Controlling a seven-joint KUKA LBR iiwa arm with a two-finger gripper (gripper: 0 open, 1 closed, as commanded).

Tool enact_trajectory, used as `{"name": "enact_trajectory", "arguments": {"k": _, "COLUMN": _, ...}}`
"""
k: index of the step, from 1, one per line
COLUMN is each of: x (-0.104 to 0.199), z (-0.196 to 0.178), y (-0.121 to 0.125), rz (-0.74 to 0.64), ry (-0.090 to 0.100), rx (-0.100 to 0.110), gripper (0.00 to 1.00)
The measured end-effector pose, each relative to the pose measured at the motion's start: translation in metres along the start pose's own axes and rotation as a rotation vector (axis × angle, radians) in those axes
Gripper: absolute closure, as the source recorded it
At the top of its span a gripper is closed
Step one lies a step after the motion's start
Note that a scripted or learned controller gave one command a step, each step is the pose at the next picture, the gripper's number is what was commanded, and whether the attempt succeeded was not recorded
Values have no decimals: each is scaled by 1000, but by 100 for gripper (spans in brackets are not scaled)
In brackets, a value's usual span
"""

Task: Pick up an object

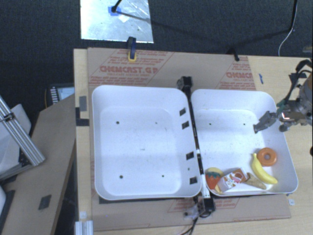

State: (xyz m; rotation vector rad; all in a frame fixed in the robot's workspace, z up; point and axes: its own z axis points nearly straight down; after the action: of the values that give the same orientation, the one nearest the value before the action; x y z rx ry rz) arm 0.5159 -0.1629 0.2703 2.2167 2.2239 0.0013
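My gripper (273, 125) hangs over the right edge of the right bin (230, 106), reaching in from the right. Its two grey fingers (263, 122) stand apart, open, with nothing between them. In the bin's near right corner lie a yellow banana (262, 171), an orange ring-shaped piece (267, 156), a round orange fruit (213, 178), a red and white packet (231, 179) and a small brown piece (255, 182). The gripper is above and beyond the orange ring, apart from all of them.
The left bin (142, 141) sits beside the right one, with a black divider with clips (191, 136) between them. Both rest on a cardboard sheet (161, 65). A shiny metal plate (116, 12) lies on the floor behind. Cables run at the top right.
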Motion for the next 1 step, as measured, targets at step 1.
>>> {"name": "enact_trajectory", "arguments": {"k": 1, "x": 39, "z": -101, "y": -29, "rz": -5, "ry": -1, "rx": -9, "gripper": 0}}
